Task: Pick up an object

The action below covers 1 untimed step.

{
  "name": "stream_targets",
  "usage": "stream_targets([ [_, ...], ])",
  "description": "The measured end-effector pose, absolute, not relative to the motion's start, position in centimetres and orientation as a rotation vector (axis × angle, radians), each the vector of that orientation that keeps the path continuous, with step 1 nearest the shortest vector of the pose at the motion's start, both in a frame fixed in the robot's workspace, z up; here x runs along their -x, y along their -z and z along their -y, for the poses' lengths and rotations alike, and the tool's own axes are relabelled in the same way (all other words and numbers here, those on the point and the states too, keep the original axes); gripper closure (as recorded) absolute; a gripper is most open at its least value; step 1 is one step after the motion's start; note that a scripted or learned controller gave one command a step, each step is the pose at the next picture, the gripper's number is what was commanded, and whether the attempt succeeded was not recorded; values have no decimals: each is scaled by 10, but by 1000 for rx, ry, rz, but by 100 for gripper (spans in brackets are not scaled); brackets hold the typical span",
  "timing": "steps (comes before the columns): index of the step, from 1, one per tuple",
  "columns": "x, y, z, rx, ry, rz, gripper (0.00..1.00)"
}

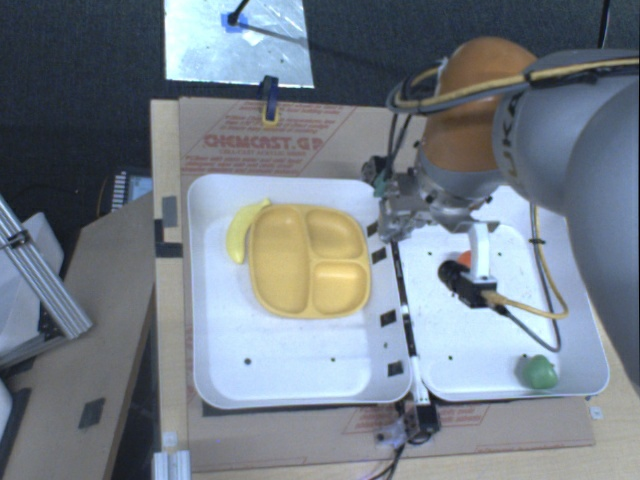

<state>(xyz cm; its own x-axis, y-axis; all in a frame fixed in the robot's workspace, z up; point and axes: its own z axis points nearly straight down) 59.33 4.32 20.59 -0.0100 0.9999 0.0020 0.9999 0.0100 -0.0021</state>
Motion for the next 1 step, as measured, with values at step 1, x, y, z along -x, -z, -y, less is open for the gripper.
stream_targets([
  [1, -577, -220, -87, 2209, 3, 2232, 100],
])
